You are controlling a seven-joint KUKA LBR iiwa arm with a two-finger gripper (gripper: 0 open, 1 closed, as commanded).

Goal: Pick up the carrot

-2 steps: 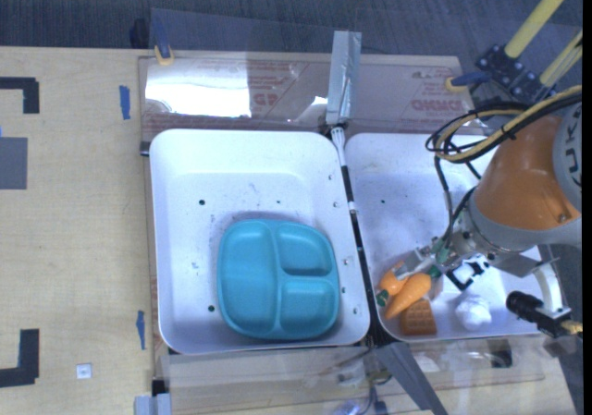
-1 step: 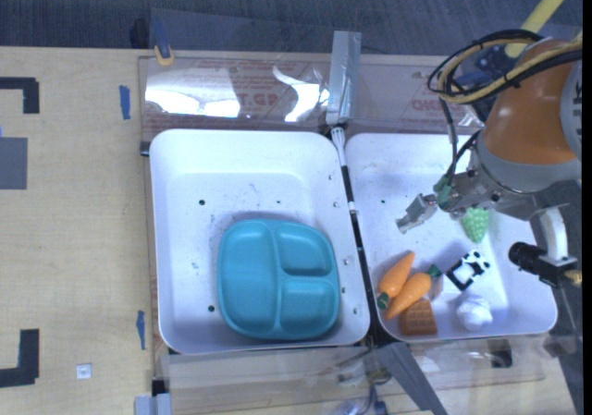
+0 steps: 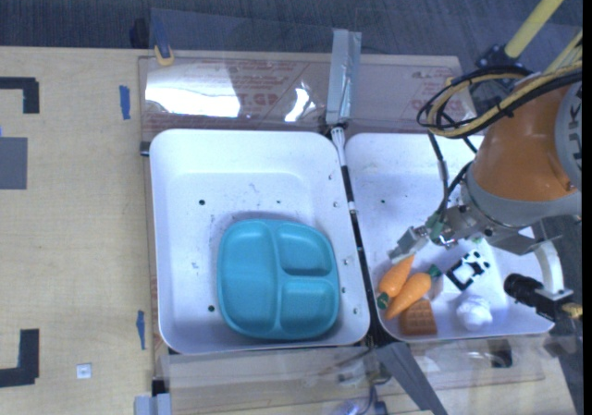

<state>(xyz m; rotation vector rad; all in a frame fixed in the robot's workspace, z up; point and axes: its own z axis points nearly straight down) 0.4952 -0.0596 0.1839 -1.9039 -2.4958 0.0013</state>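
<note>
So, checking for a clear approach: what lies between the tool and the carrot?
Nothing does. In the camera view the tool hangs just above and right of the carrot, with bare floor of the right bin between them.

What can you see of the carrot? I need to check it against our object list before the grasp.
The carrot lies in the right bin, near its front left corner beside the wall shared with the left bin. It looks like smooth orange toy plastic and seems to be two tapered pieces lying side by side, touching, tilted diagonally. A darker orange-brown block sits against its lower end. The gripper is above and to its right, apart from it; whether its green top is present cannot be told.
</note>
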